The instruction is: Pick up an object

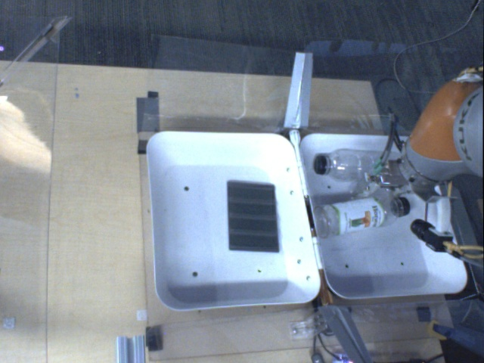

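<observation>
While the gripper (387,178) hangs at mid-right, finger state impossible to tell, the labelled bottle (355,218) lies crosswise, long axis left-right, cap pointing right.

The bench (83,225) is a light wood-grain surface. Two shallow white bins rest directly on it, side by side and touching along one edge. The left bin (174,225) sits near the bench's centre. The right bin (393,274) adjoins it on the right. A small black block (153,339) lies just below the left bin's lower left corner; another black block (148,116) stands just above its upper left corner.
</observation>
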Controlling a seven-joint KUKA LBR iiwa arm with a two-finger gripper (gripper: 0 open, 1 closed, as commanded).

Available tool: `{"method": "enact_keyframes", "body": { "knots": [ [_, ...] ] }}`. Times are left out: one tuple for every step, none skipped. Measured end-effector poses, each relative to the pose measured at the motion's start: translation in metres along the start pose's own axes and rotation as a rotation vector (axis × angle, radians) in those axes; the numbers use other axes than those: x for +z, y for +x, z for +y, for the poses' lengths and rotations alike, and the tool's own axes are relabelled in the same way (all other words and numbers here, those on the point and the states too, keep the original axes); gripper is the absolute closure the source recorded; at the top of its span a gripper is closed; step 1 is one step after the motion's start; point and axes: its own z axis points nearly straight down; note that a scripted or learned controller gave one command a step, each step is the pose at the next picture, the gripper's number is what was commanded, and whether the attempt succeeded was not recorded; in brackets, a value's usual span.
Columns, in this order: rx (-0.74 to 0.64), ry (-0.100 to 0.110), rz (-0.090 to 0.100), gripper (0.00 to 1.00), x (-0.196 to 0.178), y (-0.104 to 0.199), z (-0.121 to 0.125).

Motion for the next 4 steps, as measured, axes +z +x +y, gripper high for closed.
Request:
{"method": "enact_keyframes", "body": {
  "knots": [
    [0.009,0.001,0.001,0.00,0.001,-0.006,0.012],
    [-0.037,0.087,0.010,0.00,-0.022,-0.001,0.055],
    [-0.288,0.001,0.001,0.00,0.000,0.013,-0.002],
    [-0.244,-0.001,0.002,0.00,0.000,0.009,-0.007]
  ]
}}
